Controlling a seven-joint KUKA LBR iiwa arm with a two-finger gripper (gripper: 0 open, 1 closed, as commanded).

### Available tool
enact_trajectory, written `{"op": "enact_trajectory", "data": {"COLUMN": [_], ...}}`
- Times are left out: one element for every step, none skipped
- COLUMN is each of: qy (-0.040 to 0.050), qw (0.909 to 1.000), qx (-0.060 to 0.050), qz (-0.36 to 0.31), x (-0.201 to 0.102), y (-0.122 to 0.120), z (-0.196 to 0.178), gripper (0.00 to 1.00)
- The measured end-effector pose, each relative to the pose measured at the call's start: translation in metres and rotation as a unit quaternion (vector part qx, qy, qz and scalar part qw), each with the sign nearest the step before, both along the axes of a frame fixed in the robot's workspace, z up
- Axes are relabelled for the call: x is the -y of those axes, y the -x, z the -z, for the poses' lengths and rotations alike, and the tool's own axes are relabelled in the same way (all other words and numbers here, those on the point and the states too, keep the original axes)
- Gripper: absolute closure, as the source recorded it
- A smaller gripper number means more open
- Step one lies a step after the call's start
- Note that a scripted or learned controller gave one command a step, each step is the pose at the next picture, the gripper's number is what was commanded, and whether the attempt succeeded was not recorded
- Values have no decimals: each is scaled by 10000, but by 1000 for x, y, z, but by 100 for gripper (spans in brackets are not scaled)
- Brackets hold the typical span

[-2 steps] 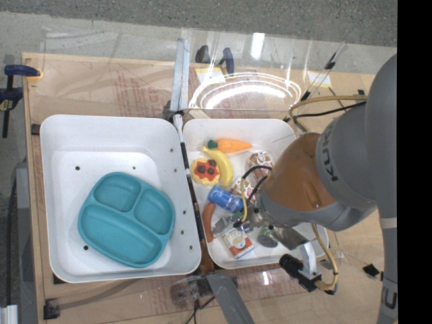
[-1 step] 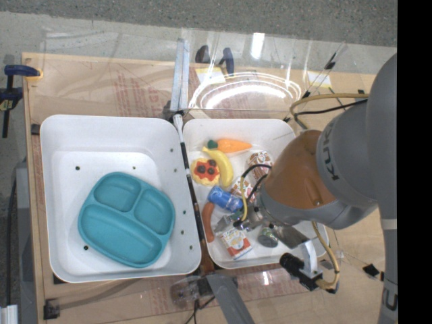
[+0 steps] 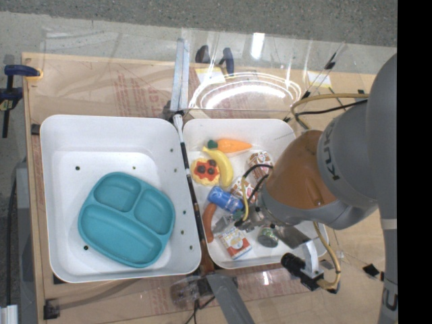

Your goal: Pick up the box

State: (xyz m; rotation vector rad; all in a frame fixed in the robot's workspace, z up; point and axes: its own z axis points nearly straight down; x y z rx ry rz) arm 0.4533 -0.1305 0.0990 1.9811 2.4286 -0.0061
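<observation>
Both white bins (image 3: 61, 262) look like smooth, slightly glossy plastic, and the teal divided plate (image 3: 126, 218) in the left one has a matt plastic sheen. The bench (image 3: 101, 90) beneath them looks like pale wood. Behind the right bin a clear glossy sheet (image 3: 250, 79) throws glare. The box (image 3: 236, 243) looks like printed cardboard; the arm (image 3: 351, 154) is smooth grey
</observation>
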Motion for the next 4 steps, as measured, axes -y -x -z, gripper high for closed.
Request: {"op": "enact_trajectory", "data": {"qy": [-16, -15, -10, -9], "qw": [10000, 10000, 10000, 10000], "qx": [-3, -3, 1, 0], "qz": [-23, -29, -34, -38], "x": [-1, -1, 0, 0], "y": [-1, -1, -1, -1], "z": [-10, -10, -20, -20], "gripper": [100, 0, 100, 0]}}
